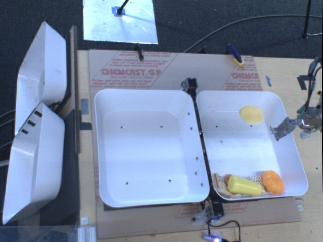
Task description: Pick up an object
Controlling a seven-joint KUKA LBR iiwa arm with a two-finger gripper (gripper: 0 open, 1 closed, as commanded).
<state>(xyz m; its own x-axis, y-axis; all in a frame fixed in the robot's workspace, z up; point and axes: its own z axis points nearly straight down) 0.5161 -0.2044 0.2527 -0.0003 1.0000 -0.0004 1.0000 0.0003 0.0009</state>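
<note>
Seeing a pale yellow disc (251,114) lying flat on the floor of the right bin (227,150), in its far part, well apart from everything else in there. Finding the rest bunching along that bin's near wall: a yellow bottle-like piece (244,186) lying on its side, an orange ball (273,182) touching its right end, a brownish cracker-like bit (220,182) at its left end, and something pale and meshed (256,178) just behind, too small to name.

Reaching in over the bin's right rim, near the disc but not touching it: the jaws, showing as a grey tip hanging at the end of the arm (309,120). Holding nothing visible; not being able to tell whether spread or pressed together, possibly because of the slanting view.

Sitting beside it, rims touching: the left bin (146,150). Bearing both: the worktop (131,69), with red print showing on its sheet. Clipping the far edge: a blue clamp (234,54).
</note>
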